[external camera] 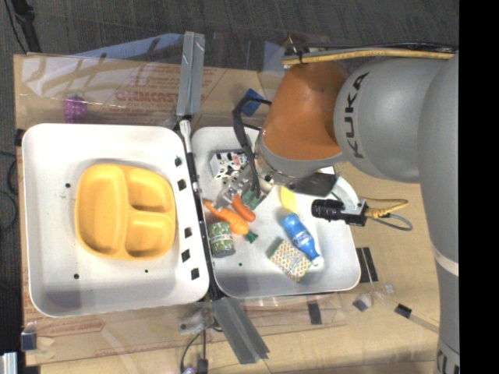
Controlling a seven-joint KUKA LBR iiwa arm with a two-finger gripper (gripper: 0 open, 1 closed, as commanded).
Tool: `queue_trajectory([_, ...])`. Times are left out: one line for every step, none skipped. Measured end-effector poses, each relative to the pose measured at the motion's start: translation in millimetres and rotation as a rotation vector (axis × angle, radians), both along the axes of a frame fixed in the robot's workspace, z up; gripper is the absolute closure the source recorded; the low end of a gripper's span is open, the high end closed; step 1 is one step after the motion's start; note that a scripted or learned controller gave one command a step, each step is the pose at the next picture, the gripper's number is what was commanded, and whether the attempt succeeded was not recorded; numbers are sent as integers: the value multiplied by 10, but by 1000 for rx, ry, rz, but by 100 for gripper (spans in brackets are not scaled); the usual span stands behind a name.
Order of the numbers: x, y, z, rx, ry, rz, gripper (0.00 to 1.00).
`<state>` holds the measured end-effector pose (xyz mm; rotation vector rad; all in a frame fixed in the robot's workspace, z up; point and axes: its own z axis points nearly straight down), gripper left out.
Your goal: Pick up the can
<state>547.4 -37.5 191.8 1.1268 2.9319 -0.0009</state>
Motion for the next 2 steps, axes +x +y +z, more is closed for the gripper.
queue_trajectory([-108, -1146, 674, -1, -1, -427, 100])
queue_trajectory([28, -546, 577, 0, 3, -401, 100])
